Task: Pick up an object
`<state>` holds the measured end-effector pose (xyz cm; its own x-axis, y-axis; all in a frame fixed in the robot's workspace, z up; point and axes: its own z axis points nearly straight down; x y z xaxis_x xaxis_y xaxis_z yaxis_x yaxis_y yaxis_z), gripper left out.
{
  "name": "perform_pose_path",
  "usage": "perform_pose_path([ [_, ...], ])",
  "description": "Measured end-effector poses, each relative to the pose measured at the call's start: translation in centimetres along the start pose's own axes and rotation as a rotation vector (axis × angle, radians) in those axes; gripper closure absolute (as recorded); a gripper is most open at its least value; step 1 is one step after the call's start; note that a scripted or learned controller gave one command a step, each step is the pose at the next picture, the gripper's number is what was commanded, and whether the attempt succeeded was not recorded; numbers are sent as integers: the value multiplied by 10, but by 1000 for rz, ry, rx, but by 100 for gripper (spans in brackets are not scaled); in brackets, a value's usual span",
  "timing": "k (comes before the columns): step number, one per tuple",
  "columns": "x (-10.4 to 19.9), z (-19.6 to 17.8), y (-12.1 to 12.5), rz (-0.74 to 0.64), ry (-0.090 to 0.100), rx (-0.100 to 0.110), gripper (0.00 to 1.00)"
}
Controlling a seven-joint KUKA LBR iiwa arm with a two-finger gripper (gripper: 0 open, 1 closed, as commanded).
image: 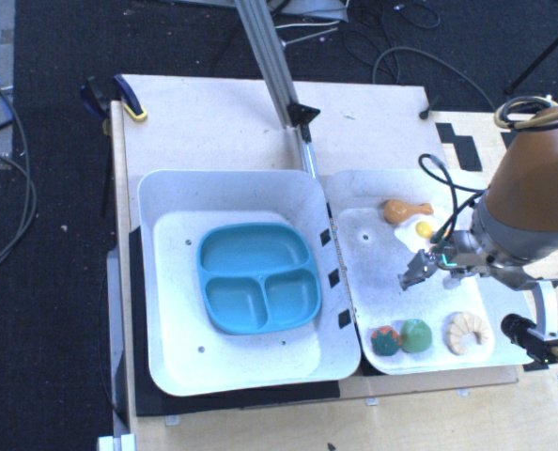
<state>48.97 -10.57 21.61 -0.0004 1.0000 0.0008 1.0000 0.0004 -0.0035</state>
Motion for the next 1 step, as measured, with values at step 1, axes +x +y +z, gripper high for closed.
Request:
perform_pose_path([
  [1,0,-1,1,0,-1,-2,0],
])
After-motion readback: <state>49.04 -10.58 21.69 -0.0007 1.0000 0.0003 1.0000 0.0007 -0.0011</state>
